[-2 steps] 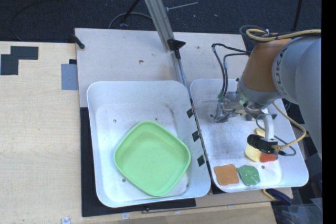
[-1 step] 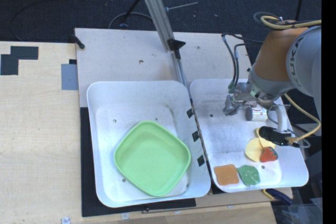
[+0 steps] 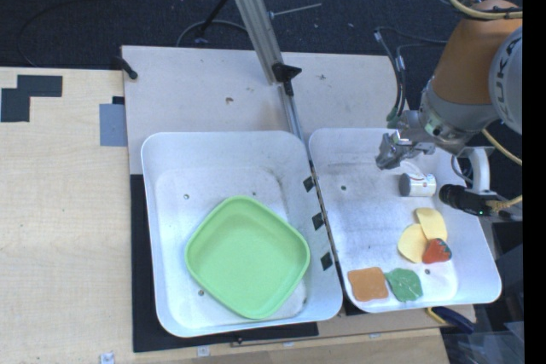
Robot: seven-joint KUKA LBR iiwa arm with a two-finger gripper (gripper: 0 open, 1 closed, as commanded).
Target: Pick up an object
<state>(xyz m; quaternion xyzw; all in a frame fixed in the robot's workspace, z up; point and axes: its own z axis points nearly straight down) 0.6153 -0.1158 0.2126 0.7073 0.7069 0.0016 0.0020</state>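
From where I stand, the right bin (image 3: pixel 375 209) is the place to watch, so I'll measure everything from it. The gripper (image 3: pixel 394 151) hangs over the far part of that bin, near its back rim, with the grey and orange arm (image 3: pixel 474 64) reaching in from beyond the bin's outer side. Whether it is spread or closed I cannot tell from this angle; nothing appears to be held in it.

The things to pick from lie mostly toward the bin's near, outer corner: a small white cylinder (image 3: pixel 419 183) lying on its side just beside the gripper, then two yellow pieces (image 3: pixel 423 233) touching each other, a red piece (image 3: pixel 438 251) against them, a green piece (image 3: pixel 403 283) and an orange square (image 3: pixel 368 283) near the front rim. The left bin (image 3: pixel 162 183), on the other side of the divider, holds a green plate (image 3: pixel 247 256).

I judge the approach is under way, and the white cylinder looks the nearest candidate. To do it well, the tool should centre over the cylinder, turn so it closes across the short width rather than the length, and descend straight until low enough to catch it. A round thing may roll aside if nudged off-centre.
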